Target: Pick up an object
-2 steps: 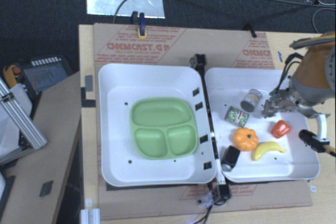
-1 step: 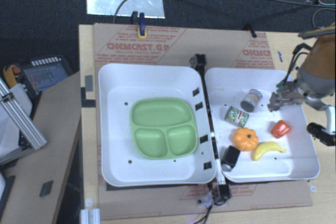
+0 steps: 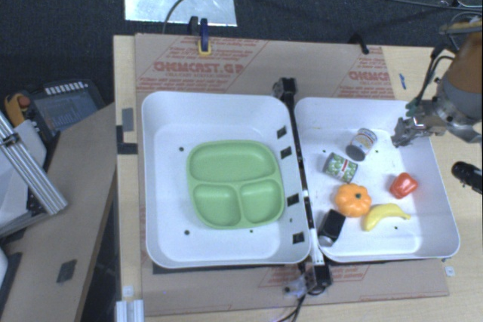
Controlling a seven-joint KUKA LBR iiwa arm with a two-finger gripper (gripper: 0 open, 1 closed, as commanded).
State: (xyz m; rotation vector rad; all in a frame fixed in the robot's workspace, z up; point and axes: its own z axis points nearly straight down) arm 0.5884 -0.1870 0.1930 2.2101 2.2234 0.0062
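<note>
**One fixed camera looking down on the bench**

A single camera is sitting high above the bench (image 3: 249,49) and is looking down at a slant, taking in both white bins at once. The left bin (image 3: 162,132) and the right bin (image 3: 434,196) are lying side by side across the middle of the frame. The view is standing well back, so dark floor is showing at the far edge and a side table (image 3: 68,185) is showing at the left.

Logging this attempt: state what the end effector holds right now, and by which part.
Nothing is held. The end effector sits over the upper right of the right bin, apart from the small can, with nothing between its fingers.
</note>
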